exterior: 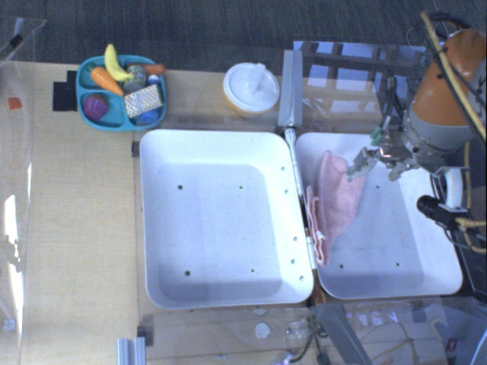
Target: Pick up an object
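A pink cloth (335, 200) lies crumpled along the left wall of the right bin (396, 276), one edge draped over the divider between the bins. My gripper (376, 166) hangs above the right bin's upper middle, just right of the cloth's top. Its two fingers are spread apart with nothing between them. The left fingertip (354, 169) sits close over the cloth's upper right edge; whether it touches cannot be told.
The left bin (221, 147) sits beside the right one. A blue tray (85, 120) of toy food stands at the back left of the bench, and a white lidded container (252, 87) behind the bins. A metal frame (342, 74) stands behind the right bin.
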Controlling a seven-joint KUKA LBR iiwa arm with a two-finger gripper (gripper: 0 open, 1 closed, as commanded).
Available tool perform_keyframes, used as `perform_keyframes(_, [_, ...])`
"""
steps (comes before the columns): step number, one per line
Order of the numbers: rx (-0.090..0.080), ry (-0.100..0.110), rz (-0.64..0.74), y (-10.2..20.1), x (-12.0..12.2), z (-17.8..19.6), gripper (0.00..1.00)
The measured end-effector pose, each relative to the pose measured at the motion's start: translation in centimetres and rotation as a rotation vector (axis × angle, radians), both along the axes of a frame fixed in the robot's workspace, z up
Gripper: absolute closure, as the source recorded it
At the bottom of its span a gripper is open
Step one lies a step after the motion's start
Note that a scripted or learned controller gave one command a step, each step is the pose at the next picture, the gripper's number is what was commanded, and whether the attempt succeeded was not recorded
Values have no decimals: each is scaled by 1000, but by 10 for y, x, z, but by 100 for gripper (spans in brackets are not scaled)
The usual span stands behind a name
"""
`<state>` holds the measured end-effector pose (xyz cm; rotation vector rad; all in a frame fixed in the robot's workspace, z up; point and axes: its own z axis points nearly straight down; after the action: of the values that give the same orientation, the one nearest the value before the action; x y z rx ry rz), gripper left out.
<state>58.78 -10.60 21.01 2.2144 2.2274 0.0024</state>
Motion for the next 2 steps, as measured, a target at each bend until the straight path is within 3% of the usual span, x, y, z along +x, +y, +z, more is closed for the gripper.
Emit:
perform_keyframes(1, [-1,-1,-385,-42,-20,59,0])
perform_keyframes(2, [0,3,-337,-39,13,-56,0])
